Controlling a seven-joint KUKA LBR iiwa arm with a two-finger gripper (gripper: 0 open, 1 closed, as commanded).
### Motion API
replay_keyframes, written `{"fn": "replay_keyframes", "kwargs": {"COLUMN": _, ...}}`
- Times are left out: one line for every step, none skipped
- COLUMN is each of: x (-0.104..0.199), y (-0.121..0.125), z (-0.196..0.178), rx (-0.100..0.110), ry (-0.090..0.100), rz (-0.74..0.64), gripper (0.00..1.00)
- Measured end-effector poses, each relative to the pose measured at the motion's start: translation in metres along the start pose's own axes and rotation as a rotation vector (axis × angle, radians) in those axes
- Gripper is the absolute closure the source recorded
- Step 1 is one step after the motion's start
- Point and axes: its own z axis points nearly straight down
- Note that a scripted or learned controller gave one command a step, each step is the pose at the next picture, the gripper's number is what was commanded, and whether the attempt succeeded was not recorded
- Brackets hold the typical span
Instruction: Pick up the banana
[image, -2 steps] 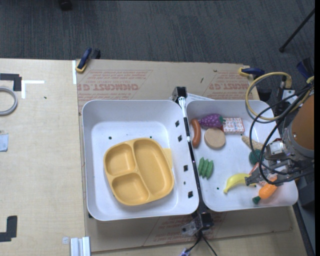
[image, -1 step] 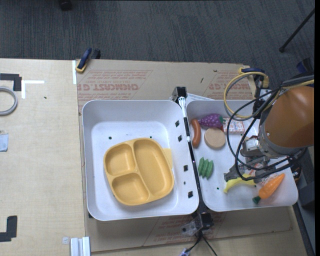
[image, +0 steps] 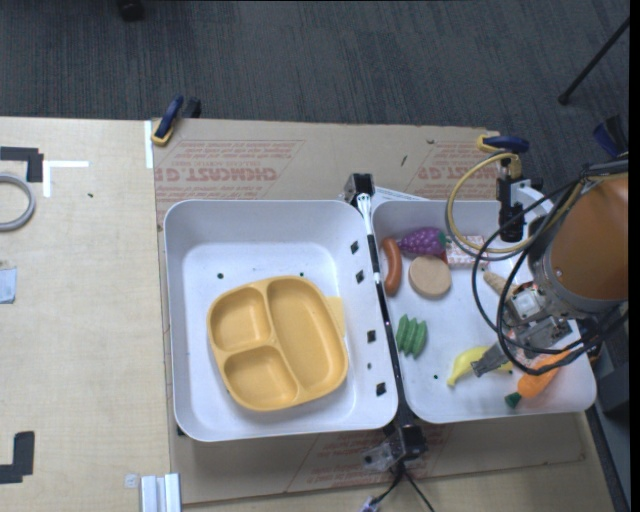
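Banana (image: 463, 364): small yellow toy, lies on floor of the right bin (image: 440, 398), toward that bin's near edge, tilted w/ one end pointing down-left. Its right end meets the gripper (image: 489, 364), which sits low over the bin floor just beside it; grey fingertips touch or overlap the banana's right tip. Can't tell if the jaws are clenched on it or spread, too small & dark to read. Banana is resting on the bin, not lifted.

Just right of the gripper, a toy carrot (image: 535, 384), orange w/ green stub, near the bin's near-right corner. Left of the banana, a green ridged veg piece (image: 411, 334), close to the divider between bins. Further back in the same bin: round tan cookie-like disc (image: 430, 277), a red-brown sausage (image: 391, 267) upright-ish along the left wall, purple grapes (image: 423, 241) behind the disc.

Arm (image: 590, 245) comes in from the right, orange band bulking over the bin's right side, black & yellow cables looping around the wrist.

Left bin (image: 185, 330) holds a yellow 3-compartment plate (image: 278, 342), set at a slant. Both bins sit on cardboard sheet (image: 230, 165) over a light wood bench (image: 80, 330); blue clamp (image: 168, 118) at the cardboard's far-left corner.
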Motion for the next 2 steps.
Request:
{"fn": "replay_keyframes", "kwargs": {"x": 0.021, "y": -0.036, "z": 0.052, "rx": 0.003, "ry": -0.001, "rz": -0.093, "gripper": 0.00}}
{"fn": "replay_keyframes", "kwargs": {"x": 0.065, "y": -0.013, "z": 0.055, "rx": 0.003, "ry": -0.002, "rz": -0.148, "gripper": 0.00}}
